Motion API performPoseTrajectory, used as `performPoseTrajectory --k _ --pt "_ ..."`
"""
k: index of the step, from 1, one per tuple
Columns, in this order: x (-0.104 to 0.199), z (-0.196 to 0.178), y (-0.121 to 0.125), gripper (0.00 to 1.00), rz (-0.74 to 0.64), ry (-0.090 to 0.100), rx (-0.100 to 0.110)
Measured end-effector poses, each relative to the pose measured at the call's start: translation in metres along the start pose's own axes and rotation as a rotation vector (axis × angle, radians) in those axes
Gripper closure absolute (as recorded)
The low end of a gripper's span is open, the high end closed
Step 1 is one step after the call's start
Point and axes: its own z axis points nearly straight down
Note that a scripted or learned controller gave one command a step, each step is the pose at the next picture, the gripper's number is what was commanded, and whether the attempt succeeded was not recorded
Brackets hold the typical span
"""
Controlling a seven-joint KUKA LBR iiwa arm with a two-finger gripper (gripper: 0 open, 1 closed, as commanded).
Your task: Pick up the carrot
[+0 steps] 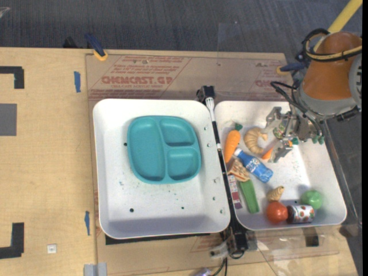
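The carrot (231, 145) is orange with a green top. It lies in the right bin (336, 180) near the bin's left wall, pointing toward the front. My gripper (282, 137) hangs over the back middle of that bin, to the right of the carrot and apart from it. Its fingers (286, 151) stand open with nothing between them. A croissant (254, 137) lies between the carrot and the gripper.
Around the carrot lie a blue bottle (253, 166), a green cucumber (249, 195) and a small orange piece (268, 152). A tomato (276, 213), a can (301, 213) and a green apple (313, 199) sit at the front. The left bin (109, 200) holds a teal divided plate (164, 148).
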Motion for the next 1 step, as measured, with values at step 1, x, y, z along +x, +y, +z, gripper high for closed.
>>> performPoseTrajectory --k 1 --pt "0.0085 0.0138 0.0203 0.0 -0.016 -0.026 0.007"
